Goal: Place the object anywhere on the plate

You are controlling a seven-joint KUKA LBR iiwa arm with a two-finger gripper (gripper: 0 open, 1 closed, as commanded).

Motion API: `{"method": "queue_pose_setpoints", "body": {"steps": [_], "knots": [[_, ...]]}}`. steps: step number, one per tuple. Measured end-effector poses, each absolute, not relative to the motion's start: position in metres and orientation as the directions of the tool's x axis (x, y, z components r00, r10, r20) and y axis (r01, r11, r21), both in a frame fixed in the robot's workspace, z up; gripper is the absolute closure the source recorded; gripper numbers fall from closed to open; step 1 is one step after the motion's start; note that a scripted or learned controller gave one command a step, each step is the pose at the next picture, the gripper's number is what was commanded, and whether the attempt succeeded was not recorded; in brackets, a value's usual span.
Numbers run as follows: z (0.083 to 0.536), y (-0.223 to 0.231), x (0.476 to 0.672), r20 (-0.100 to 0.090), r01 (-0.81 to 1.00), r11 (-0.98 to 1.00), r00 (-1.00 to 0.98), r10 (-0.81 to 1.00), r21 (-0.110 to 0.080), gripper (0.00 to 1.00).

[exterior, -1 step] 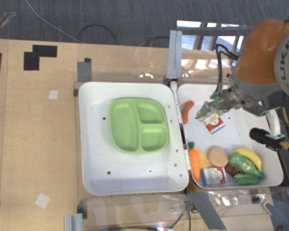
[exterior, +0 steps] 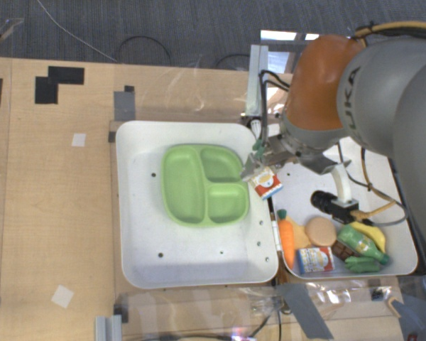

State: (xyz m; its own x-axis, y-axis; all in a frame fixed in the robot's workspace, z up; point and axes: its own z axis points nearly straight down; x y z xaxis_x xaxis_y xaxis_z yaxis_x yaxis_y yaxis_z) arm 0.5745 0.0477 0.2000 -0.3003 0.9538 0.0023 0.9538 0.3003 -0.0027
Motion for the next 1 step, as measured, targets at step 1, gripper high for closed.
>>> {"method": "queue_pose_setpoints", "body": {"steps": [1], "knots": [[0.2010,0.0446,0.5751,0.000,0.955,0.296,-0.296,0.955,-0.001,0.00]]}}
